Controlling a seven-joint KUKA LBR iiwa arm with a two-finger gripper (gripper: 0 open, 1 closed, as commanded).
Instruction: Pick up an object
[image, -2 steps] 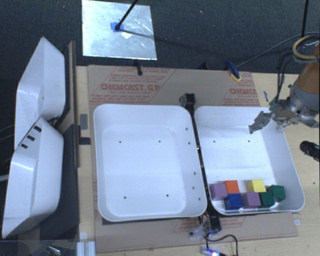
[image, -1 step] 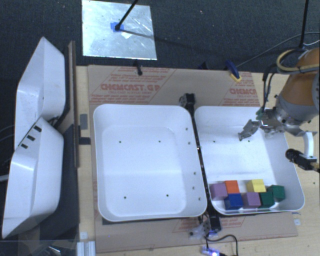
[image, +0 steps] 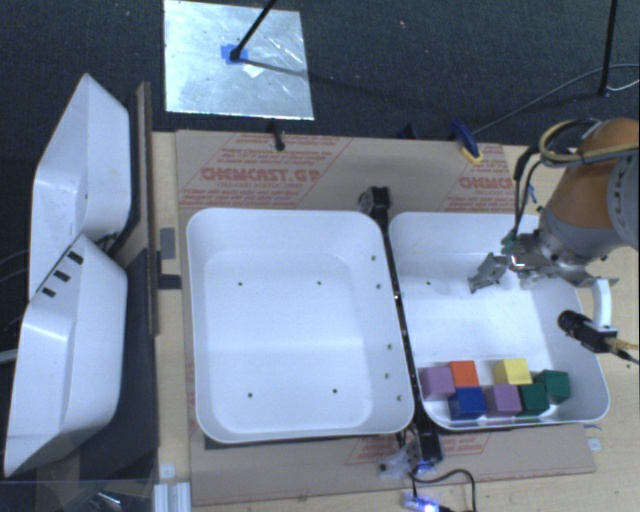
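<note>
Several small blocks lie along the near edge of the right bin (image: 450, 320): a purple block (image: 436, 380), an orange block (image: 464, 374), a yellow block (image: 513, 372), a green block (image: 553, 385), a blue block (image: 467, 402) and another purple block (image: 503, 399). My gripper (image: 491, 272) hangs over the far part of this bin, well away from the blocks and pointing left. Nothing shows in it.
The left bin (image: 290, 330) sits beside the right one, with a black divider (image: 398, 320) between them. The arm's wrist with its orange band (image: 585, 205) leans in over the right bin's far right corner. White covers (image: 75, 270) lie at the far left.
</note>
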